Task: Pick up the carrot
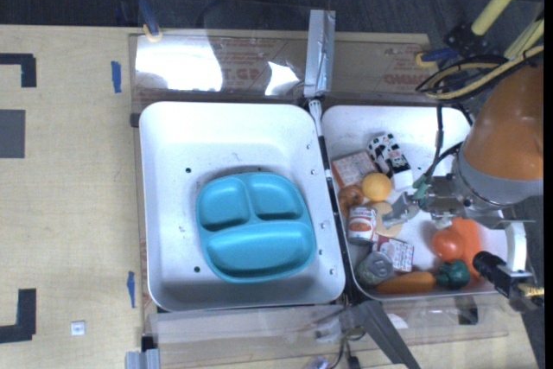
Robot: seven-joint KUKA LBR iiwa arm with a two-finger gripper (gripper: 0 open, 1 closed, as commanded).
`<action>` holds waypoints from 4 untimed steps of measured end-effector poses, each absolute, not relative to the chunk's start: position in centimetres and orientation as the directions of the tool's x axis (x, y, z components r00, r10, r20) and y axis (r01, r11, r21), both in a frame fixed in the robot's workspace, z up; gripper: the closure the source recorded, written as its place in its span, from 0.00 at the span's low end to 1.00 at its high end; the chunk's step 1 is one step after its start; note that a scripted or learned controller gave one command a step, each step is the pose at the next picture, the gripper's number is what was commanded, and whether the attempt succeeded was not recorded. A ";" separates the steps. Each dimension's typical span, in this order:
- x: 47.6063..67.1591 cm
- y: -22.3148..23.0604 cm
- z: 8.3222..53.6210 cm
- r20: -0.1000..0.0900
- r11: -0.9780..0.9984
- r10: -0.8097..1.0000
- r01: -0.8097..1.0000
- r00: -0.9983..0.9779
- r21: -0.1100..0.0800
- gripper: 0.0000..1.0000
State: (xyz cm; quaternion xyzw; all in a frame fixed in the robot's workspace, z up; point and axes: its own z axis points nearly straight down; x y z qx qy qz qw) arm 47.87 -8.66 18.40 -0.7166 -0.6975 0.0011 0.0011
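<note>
The carrot [408,282] lies along the front wall of the right bin [449,118], orange with a dark green top at its right end. My gripper [417,200] hangs over the middle of that bin, up-view of the carrot and clearly apart from it. It is close to a yellow-orange ball [377,187]. The grey arm with its orange band [516,127] comes in from the right and hides part of the bin's right side.
The right bin also holds a red-orange round fruit [455,239] just behind the carrot's top, a small can [361,225], a black-and-white cow toy [388,153], a grey lid [374,268] and small packets. A blue divided plate [256,225] sits in the left bin [173,143].
</note>
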 end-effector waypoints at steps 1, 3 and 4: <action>54.3 -10.2 8.8 -0.005 0.131 0.991 0.991 -0.131 0.009 0.00; 63.5 -14.3 8.5 -0.001 0.028 1.000 1.000 -0.028 0.002 0.00; 63.9 -5.6 23.0 0.002 -0.274 0.962 0.962 0.274 0.007 0.00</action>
